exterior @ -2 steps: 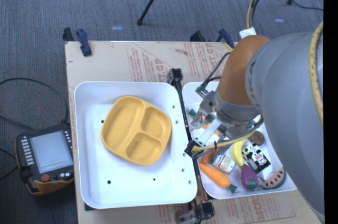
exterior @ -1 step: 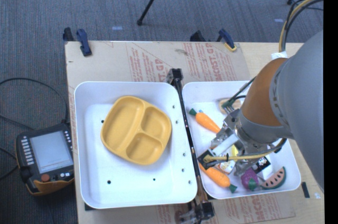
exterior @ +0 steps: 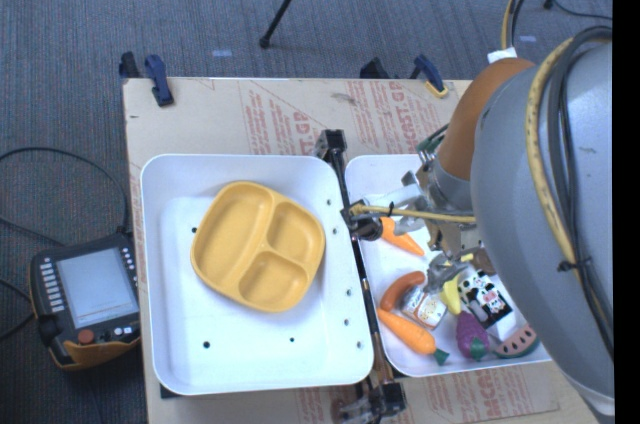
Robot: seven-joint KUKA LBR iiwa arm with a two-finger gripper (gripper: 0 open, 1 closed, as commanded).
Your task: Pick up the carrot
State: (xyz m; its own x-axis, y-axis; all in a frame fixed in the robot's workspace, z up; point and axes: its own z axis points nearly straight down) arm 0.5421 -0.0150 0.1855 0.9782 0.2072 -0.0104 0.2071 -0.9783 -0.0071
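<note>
Carrot (exterior: 408, 331) lies in right bin (exterior: 380, 174), near front edge, beside hot dog (exterior: 400, 287). End effector (exterior: 442, 269) hangs above bin's middle; finger spread cannot be told. Second carrot (exterior: 400, 237) just left of it.

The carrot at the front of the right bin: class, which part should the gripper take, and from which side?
Probably the thick orange middle of the carrot, coming straight down from above. It lies flat and slanted on the floor of the right bin, so close across its narrow width. Its green tip tapers, and the sausage and small jar crowd its upper side.
</note>
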